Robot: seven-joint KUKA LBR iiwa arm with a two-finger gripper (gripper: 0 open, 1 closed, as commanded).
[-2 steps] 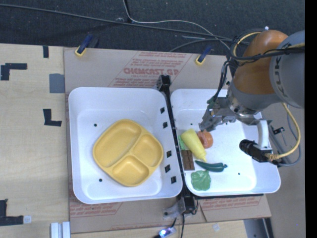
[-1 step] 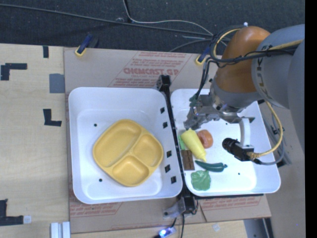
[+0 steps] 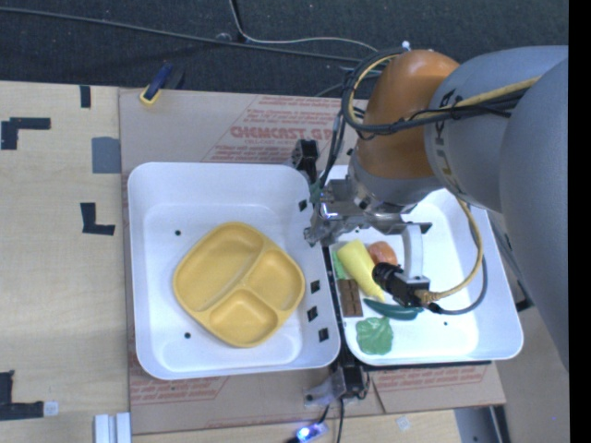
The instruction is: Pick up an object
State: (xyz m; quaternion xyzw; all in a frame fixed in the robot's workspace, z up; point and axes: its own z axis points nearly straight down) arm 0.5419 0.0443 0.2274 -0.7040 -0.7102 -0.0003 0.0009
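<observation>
In the right bin (image 3: pixel 480 340) lie a yellow banana-shaped piece (image 3: pixel 355 266), a small orange piece (image 3: pixel 382 251), a round green piece (image 3: pixel 374 336), a dark teal strip (image 3: pixel 395 310) and a brown block (image 3: pixel 349 297). My gripper (image 3: pixel 369 233) hangs low over that bin's left half, directly above the yellow and orange pieces and partly covering them. The orange-banded wrist (image 3: pixel 406 109) and grey arm reach in from the right. Nothing is visibly lifted off the bin floor.
The left bin (image 3: pixel 148 201) holds a yellow divided plate (image 3: pixel 238 282). The wall between the two bins (image 3: pixel 325 284) runs just left of my gripper. Cables loop around the wrist and down into the right bin. Cardboard lies under both bins.
</observation>
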